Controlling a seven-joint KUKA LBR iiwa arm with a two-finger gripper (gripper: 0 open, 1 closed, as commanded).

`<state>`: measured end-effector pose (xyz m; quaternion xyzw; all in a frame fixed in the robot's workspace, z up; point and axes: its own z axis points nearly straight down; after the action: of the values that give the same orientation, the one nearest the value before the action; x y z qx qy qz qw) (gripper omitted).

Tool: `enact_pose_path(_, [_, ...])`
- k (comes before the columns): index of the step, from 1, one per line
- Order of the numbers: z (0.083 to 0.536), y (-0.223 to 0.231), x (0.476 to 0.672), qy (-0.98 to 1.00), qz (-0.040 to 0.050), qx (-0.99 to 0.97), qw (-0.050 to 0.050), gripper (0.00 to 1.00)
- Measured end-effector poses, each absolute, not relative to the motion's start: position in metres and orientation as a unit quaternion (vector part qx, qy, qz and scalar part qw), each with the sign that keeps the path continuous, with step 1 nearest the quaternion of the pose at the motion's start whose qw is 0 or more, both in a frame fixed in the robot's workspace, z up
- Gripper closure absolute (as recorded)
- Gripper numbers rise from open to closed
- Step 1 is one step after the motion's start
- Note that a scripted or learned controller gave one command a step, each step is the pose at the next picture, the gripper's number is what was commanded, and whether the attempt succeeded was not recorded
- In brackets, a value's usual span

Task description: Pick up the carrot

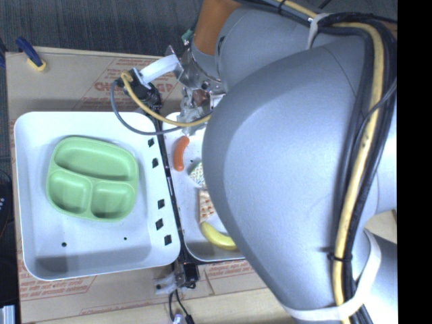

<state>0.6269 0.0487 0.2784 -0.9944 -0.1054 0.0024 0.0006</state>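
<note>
The orange carrot lies in the right bin, close to its left wall and toward the far end. My gripper hangs just beyond the carrot, over the bin's far left corner, apart from it. The big grey arm covers most of the right bin.
A green three-part plate sits in the left bin. A yellow banana lies near the right bin's front edge, with a patterned item and a packet between it and the carrot. A blue and yellow object lies on the bench at far left.
</note>
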Motion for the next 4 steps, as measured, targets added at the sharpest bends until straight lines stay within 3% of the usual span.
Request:
enact_pose_path(1, [0.202,0.015,0.628,-0.394,0.003,-0.919,0.002,1.0])
enact_pose_path(2, [0.202,0.016,0.628,-0.394,0.0031,-0.919,0.003,0.0])
enact_pose_path(3, [0.191,0.036,0.567,-0.175,0.0037,-0.985,0.002,0.0])
enact_pose_path(4, [0.186,0.104,0.517,-0.109,0.003,-0.994,0.001,0.0])
